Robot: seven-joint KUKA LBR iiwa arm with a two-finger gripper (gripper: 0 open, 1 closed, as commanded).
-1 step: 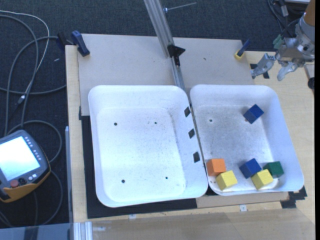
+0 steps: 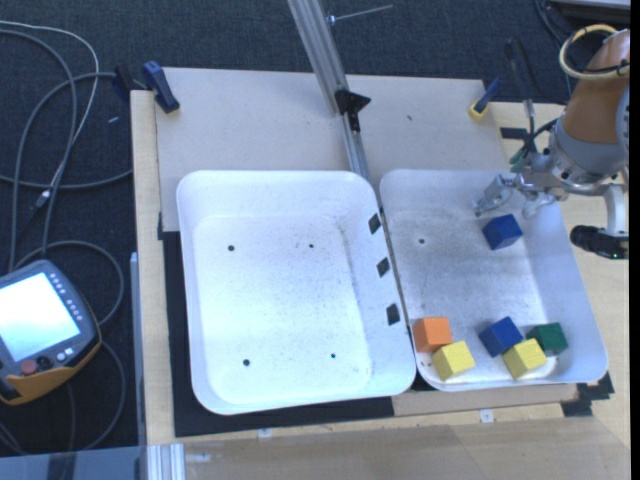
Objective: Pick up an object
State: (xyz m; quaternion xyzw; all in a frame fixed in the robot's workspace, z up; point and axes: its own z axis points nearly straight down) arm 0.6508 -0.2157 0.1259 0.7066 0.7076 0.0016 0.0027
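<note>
Left white bin (image 2: 280, 288) lying beside right white bin (image 2: 560, 268), touching along the middle with three black clips (image 2: 382, 266) on the seam. Aluminium pole (image 2: 320, 48) slanting down from the top to the bench (image 2: 250, 118), a blue clamp (image 2: 160, 86) at the far left corner. Teach pendant (image 2: 40, 333) with lit screen on the dark floor at left, grey cables (image 2: 60, 118) looping above it.

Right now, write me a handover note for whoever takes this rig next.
Hand: over the far part of the right bin, just above a blue cube; nothing seen between its fingers.
Things: that blue cube sits alone in the far part of the right bin. Along the near edge sit an orange cube, two yellow cubes, a second blue cube and a green cube.
Done: nothing lifted.
Left: grasp one cube and raise it; the lone blue one looks nearest.
</note>
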